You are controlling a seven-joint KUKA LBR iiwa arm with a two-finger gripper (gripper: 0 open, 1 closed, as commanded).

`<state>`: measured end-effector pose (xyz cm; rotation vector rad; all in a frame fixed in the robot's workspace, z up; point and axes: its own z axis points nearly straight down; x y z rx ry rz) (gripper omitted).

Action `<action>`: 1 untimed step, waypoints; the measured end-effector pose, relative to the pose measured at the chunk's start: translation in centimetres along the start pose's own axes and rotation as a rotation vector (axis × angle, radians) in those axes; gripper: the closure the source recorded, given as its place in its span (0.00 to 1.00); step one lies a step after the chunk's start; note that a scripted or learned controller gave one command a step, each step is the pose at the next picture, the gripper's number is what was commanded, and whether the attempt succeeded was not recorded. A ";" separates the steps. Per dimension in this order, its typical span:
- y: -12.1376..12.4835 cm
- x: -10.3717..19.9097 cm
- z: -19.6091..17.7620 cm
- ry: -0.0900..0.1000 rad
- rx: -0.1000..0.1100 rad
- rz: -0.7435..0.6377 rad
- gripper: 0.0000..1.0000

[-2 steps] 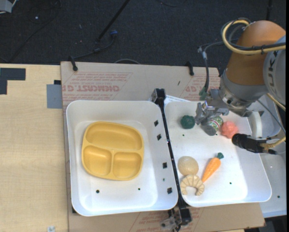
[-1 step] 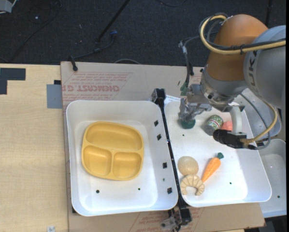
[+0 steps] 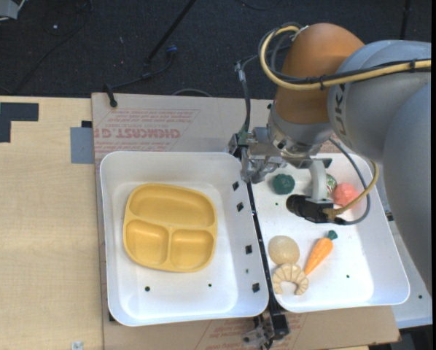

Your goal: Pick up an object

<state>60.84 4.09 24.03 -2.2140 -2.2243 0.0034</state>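
**Over right bin's far-left corner: gripper low, objs all on bin floor**

Nearest cam, at abt 7 o'clock in right bin (image 3: 371, 286), lies croissant (image 3: 291, 278), pale and curved. Just at its 12, touching or nearly so, sits bun (image 3: 283, 250), cream, round, w/ faint ribs. Carrot (image 3: 318, 257) lies at 3 of bun, just beside it. It's tilted, w/ orange tip twd 7 and green stub twd 1. Tip ends close by croissant's right end.

Further back in same bin, teal ball (image 3: 281, 184) sits at abt 11, near divider betw the 2 bins. Pink toy (image 3: 345, 193) lies at 3 of ball, well apart from it and partly hidden by robot parts. Its shape can't be made out.

Gripper (image 3: 260, 168) hangs just at 10 of ball, low over right bin's far-left corner, right by divider. Whether it's clenched or released: can't tell from this angle. Every loose obj seen rests on bin floor.

Left bin (image 3: 112, 195), at 9 of all this, holds yellow tray (image 3: 170, 228). Tray has 3 compartments and lies flat, abt centre of bin.

Arm (image 3: 393, 100), grey w/ orange band, reaches in from 3. Both bins sit on cardboard (image 3: 152, 126) w/ red print, which shows past their far edge at 12.
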 end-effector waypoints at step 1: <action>1.3 5.6 -0.1 0.000 -0.002 0.000 1.00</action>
